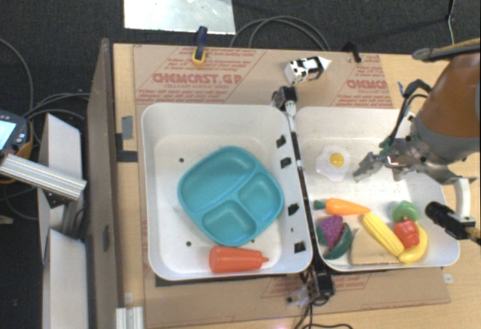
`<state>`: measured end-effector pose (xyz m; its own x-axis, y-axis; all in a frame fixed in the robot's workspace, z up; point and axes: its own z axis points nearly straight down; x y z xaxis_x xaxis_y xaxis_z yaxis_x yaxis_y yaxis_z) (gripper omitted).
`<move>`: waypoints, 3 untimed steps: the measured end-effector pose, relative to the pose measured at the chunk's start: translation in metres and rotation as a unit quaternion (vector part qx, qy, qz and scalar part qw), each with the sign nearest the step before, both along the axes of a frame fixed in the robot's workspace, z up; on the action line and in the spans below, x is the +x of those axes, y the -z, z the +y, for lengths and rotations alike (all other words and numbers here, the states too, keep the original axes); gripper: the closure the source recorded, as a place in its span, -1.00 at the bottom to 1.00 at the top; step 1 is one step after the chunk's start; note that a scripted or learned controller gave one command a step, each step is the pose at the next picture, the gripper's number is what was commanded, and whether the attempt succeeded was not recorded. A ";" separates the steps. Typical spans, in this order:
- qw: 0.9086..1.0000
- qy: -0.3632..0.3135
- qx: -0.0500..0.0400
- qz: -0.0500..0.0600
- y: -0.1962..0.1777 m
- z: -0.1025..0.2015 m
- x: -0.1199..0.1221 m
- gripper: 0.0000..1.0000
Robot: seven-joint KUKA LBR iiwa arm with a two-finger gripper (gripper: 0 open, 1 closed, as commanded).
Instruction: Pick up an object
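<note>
While its fingers spread open, the hand hovers beside the fried egg

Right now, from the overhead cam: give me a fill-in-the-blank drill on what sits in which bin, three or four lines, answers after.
1. The teal divided plate lies in the ____ bin.
2. The fried egg lies in the ____ bin.
3. The gripper hangs above the right bin, to the ____ of the egg in the picture.
4. In the left bin, the orange carrot lies ____ the plate, nearer the bin's front wall.

Answers: left; right; right; beside
</note>
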<state>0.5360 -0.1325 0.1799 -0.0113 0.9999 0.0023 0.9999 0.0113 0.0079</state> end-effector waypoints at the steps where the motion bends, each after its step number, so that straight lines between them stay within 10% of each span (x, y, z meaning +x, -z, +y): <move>1: 1.000 0.001 0.001 0.005 0.049 0.052 -0.011 -1.00; 2: 1.000 0.006 -0.002 0.003 0.097 0.037 -0.039 -1.00; 3: 1.000 0.003 -0.003 -0.001 0.060 0.010 0.022 -1.00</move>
